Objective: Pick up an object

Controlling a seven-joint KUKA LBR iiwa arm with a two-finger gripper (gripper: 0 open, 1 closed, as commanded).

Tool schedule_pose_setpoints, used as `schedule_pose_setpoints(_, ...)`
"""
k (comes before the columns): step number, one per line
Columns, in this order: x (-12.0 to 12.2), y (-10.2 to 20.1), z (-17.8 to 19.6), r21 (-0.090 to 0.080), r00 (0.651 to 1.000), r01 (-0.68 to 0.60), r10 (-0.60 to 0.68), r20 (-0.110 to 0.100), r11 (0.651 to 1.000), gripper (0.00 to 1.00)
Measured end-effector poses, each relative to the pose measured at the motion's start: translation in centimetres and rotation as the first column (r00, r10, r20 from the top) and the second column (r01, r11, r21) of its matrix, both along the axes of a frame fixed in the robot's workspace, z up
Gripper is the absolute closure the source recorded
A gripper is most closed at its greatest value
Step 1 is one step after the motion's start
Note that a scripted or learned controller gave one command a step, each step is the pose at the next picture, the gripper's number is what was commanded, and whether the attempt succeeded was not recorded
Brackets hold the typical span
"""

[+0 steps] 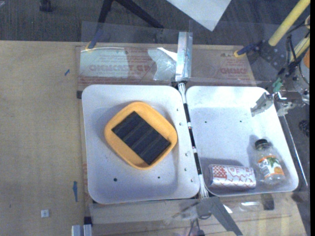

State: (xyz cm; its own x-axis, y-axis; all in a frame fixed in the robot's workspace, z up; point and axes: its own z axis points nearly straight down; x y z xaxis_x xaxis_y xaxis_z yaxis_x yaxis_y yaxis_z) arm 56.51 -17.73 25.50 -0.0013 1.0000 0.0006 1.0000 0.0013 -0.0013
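Arm: reaches in from the right edge of the view, its gripper (pixel 266 103) hanging over the upper right corner of the right bin (pixel 221 132), close to the rim; whether the jaws are parted or closed cannot be told, and nothing shows between them. Bins — two, shallow, white, side by side and touching along the middle seam. Left bin (pixel 98 171): one item, an orange-yellow square pad with a dark ribbed centre (pixel 141 140), lying turned at an angle near the bin's middle. Right bin: two items, both along the near edge — one red-and-white patterned packet (pixel 233 176) lying flat, and just beside it to the right one small clear bottle with a dark cap and orange label (pixel 268 163), lying on its side. Surface (pixel 34 132): pale wood. Behind it, dark carpet and the black legs of an office chair (pixel 98 1).
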Motion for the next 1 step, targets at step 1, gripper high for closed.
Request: schedule_pose_setpoints(1,0.79,-4.68,-12.37,-0.001,0.976,-0.218,0.218,0.002,0.976,0.0)
